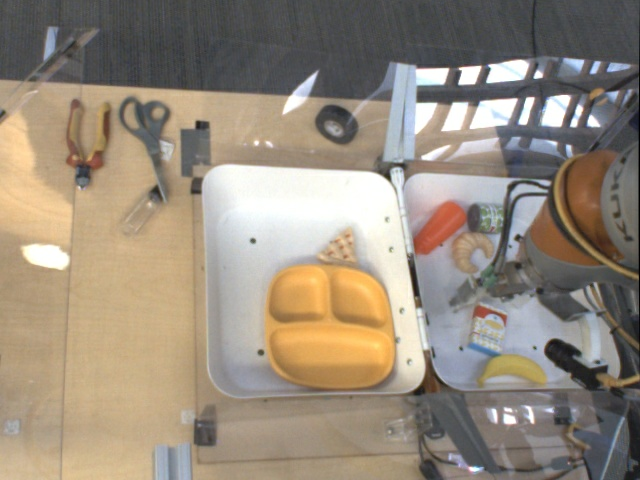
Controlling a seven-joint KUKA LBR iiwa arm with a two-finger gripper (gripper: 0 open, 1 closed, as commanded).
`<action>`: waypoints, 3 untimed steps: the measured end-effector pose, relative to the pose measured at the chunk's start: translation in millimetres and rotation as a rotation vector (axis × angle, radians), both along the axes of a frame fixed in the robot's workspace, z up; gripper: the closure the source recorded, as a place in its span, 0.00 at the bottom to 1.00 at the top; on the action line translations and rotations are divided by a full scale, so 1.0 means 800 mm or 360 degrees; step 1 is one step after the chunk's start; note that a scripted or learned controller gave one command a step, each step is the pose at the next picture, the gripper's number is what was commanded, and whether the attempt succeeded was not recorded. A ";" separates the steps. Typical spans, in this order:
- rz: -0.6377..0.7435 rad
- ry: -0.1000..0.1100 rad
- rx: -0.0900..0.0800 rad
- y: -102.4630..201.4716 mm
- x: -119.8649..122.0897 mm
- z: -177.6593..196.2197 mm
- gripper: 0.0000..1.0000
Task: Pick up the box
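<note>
Camera view looks down at a slant on a wooden desk carrying two shallow white bins. Toward the lower right of the frame, in the right bin, lies the box, a small red, white and blue carton lying flat on the bin floor, with a banana just below it near the bin's lower rim. Just above the box is the pincer, reaching in from the grey arm at the right; its thin metal fingers point leftward and appear spread, with nothing between them. Judging by that, the box is not yet gripped, and the pincer seems poised close beside it for a descent.

Higher in the same bin lie an orange carrot-like toy, a pale ring-shaped pastry and a small green can; these crowd the pincer's upper side, so a slip could catch the pastry rather than the box.

At the middle of the frame, the left bin holds a yellow divided tray and, touching its upper edge, a small waffle-patterned piece. Neither bears on the task. Along the upper left of the frame, off the bins, rest red-handled pliers, scissors and a roll of black tape, apparently bench tools parked out of the working area.
</note>
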State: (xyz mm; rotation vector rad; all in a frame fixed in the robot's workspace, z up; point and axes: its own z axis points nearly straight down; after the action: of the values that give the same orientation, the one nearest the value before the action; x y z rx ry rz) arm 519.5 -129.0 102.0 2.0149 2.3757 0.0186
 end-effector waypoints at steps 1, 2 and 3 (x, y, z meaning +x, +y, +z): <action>0.0019 0.0009 0.0005 0.008 -0.032 -0.015 0.00; 0.0020 -0.0005 -0.0002 0.007 -0.028 0.000 1.00; 0.0179 0.0032 0.0010 0.091 0.014 0.105 1.00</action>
State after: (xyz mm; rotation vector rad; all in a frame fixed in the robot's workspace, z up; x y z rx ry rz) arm 530.4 -56.0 186.0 1.8905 2.5012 0.0080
